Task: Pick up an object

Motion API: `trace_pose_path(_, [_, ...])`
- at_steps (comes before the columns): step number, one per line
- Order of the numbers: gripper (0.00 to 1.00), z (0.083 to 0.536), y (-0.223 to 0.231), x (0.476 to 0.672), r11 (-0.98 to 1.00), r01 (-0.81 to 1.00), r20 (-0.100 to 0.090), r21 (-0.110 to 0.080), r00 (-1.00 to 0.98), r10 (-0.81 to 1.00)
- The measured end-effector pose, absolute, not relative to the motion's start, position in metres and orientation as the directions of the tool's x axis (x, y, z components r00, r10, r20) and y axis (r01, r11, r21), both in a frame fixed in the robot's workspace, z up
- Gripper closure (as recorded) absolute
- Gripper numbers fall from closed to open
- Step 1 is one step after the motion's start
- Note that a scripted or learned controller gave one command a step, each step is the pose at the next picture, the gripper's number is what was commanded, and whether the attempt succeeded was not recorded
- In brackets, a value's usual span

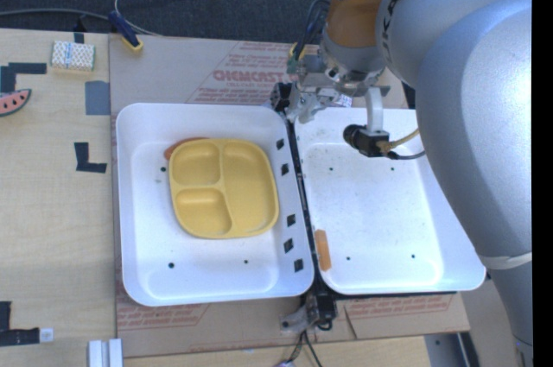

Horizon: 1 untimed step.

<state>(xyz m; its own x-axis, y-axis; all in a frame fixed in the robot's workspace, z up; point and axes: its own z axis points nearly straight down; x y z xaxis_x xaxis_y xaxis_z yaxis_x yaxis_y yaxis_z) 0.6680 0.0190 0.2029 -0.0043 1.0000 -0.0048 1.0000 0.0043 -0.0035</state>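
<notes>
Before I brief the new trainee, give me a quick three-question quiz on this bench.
1. True or false: the yellow tray lies in the left bin.
2. How many compartments does the tray have?
3. The small orange piece lies in the right bin near: A) its left wall B) its right wall C) its far corner

Key: 1 true; 2 three; 3 A.

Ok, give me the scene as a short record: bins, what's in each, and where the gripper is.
left bin: yellow divided plate, lying flat; something reddish under its far-left edge
right bin: small orange piece by the near-left wall
gripper: over the far end of the divider between the bins
grasp: nothing seen held
</notes>
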Motion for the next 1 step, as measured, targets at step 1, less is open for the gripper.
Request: trace_pose_path(1, [0.0, 0.2027, 0.0186, 0.6679, 0.004, 1.0, -0.006, -0.004, -0.004, 1.0])
